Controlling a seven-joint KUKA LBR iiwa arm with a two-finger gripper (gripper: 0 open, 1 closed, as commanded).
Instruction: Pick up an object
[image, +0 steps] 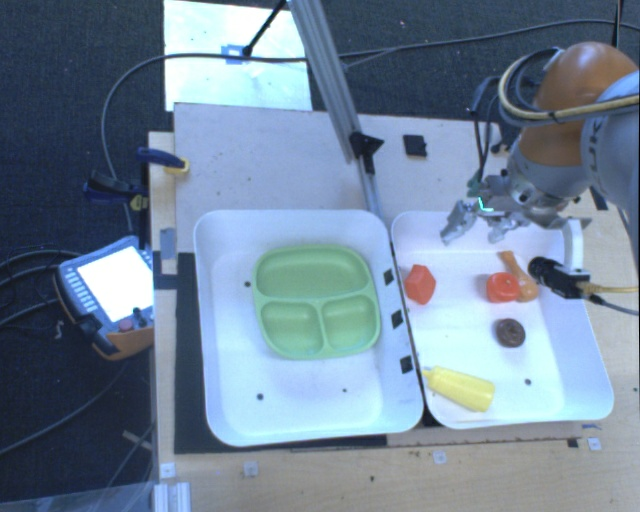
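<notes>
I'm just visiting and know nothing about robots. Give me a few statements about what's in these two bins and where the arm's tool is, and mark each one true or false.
1. The green divided plate lies in the left bin. True.
2. The yellow object lies in the left bin beside the plate. False: it lies in the right bin, near its front edge.
3. The tool is above the back part of the right bin. True.
4. The tool is holding the red block. False: the block lies on the bin floor, apart from the tool.
5. A brown round object lies in the right bin. True.
</notes>
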